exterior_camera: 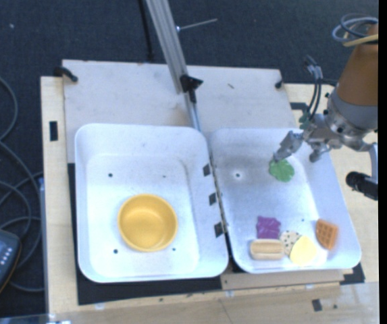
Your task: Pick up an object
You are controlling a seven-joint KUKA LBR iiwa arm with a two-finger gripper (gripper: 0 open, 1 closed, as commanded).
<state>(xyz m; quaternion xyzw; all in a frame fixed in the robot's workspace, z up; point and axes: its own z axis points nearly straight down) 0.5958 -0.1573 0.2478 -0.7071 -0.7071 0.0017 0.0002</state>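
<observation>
Camera view shows my gripper [282, 155] low over the right white bin's [247, 201] far edge; its fingers meet the small green leafy object [282, 171], grip I cannot tell; a yellow bowl [147, 221] sits in the left white bin [98, 181].

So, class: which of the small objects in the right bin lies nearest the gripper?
The green object, alone near the bin's far side, just under the gripper. The others cluster along the near edge.
</observation>
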